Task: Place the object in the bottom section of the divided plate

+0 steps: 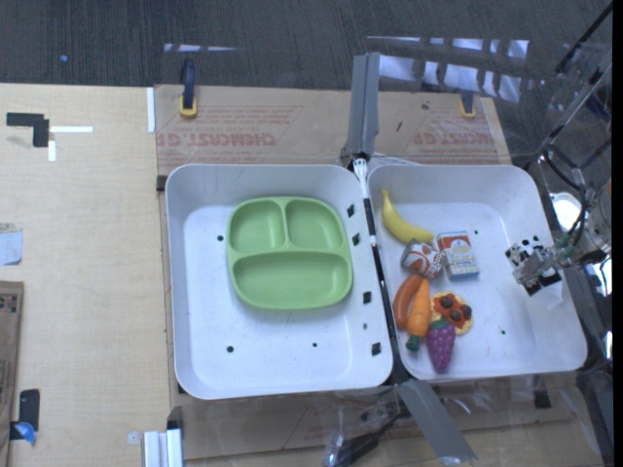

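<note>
A bunch of purple toy grapes [440,343] is seen at the near edge of a cluster in the right bin [506,195], touching a small pizza slice [452,311] and an orange carrot [417,305]. Farther back, a red-and-white can [421,258], a small carton [458,255] whose label is too small to be read, and a yellow banana [399,222] are gathered. The gripper [533,266] is positioned by the bin's right wall, well apart from the toys; whether its fingers are apart cannot be told. The green divided plate [289,253] is set in the left bin [200,358], with bare white floor on every side. Mirrored lettering is printed on the cardboard [253,125] behind.
</note>
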Controlling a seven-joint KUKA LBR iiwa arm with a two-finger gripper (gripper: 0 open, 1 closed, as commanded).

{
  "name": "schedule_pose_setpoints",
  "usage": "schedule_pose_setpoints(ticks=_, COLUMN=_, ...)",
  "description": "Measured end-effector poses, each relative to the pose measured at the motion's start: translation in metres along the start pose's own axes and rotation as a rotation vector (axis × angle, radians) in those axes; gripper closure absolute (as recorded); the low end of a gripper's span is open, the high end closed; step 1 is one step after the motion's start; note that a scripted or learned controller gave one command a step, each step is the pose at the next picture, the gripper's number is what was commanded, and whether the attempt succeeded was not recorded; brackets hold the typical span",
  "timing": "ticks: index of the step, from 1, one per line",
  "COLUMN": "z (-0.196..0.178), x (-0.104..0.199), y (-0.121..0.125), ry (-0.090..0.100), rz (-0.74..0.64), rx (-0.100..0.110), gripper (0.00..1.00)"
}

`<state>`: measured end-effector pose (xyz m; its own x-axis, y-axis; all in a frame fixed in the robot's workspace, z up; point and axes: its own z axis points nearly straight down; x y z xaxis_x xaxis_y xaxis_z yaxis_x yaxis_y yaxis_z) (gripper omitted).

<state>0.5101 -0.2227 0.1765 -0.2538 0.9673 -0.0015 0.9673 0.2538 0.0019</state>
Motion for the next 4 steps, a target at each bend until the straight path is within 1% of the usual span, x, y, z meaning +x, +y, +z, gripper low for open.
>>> schedule_pose_setpoints(ticks=1, z=-0.022, x=0.049, y=0.022, ry=0.000, rz=-0.222, rx=0.001, gripper=1.00)
schedule_pose_setpoints(ticks=2, z=-0.042, x=0.127, y=0.052, ry=0.000, rz=-0.258, rx=0.001, gripper=1.00)
schedule_pose_setpoints(ticks=3, z=-0.043, x=0.099, y=0.006, ry=0.001, rz=-0.418, rx=0.002, gripper=1.00)
schedule_pose_setpoints(ticks=4, z=-0.014, x=0.129, y=0.065, ry=0.002, rz=-0.470, rx=0.002, gripper=1.00)
